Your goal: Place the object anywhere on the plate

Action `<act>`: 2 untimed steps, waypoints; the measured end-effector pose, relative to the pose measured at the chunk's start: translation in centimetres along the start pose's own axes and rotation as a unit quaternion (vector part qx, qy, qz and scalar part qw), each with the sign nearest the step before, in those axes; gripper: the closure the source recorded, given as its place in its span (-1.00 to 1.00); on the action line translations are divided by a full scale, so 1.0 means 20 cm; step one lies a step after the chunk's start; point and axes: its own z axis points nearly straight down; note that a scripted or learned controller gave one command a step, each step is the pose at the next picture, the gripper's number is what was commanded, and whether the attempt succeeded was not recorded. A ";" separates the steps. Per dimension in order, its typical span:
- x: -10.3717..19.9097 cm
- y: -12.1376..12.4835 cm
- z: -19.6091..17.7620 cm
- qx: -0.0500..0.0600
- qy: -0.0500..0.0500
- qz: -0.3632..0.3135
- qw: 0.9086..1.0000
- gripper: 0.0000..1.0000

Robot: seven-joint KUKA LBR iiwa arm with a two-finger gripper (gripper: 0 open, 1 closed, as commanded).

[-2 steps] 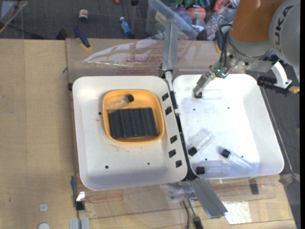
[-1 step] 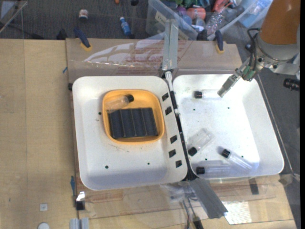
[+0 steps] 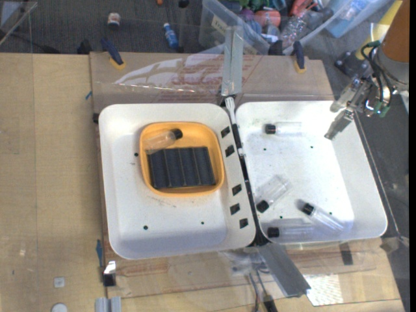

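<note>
Nearest you, three clear vials [image 3: 318, 216] lie low in the right bin [image 3: 364, 174], well down-left of your gripper [image 3: 344, 112], whose grip state you cannot tell.

I see a clear vial with a black cap [image 3: 170, 136] lying on its side on the orange plate [image 3: 182, 132], at its far-left corner, in the left bin.

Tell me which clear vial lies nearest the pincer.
The vial at the right bin's far edge, black cap pointing left; the other vials lie near its front edge.
</note>
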 end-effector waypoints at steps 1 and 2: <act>-0.10 -0.16 0.03 0.000 0.000 -0.058 0.998 -1.00; -0.11 -0.16 -0.04 -0.002 -0.006 -0.056 0.998 1.00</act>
